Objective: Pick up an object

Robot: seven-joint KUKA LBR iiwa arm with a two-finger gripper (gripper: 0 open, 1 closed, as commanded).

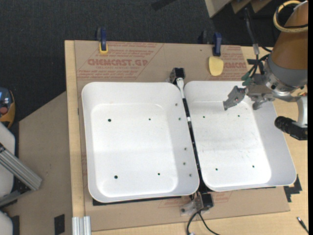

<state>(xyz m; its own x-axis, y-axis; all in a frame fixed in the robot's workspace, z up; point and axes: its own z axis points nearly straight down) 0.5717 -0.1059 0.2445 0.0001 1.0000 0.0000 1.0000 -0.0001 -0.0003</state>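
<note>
Over the right bin (274, 177) the end effector (234, 99) hangs above the upper part of the white floor, reaching in from the right on the grey arm (286, 77) with its orange band. Whether it is released or clenched, I cannot tell from this slant, and nothing shows in its grip. No object to pick shows on either bin's floor from here, just small dark dots and scuffs. Left bin (88, 131) sits touching its neighbour along a dark middle strip. Up on the brown tabletop (73, 82), a small yellow piece (215, 65) lies just beyond the right bin's top rim, below a blue clamp (216, 41).
</note>
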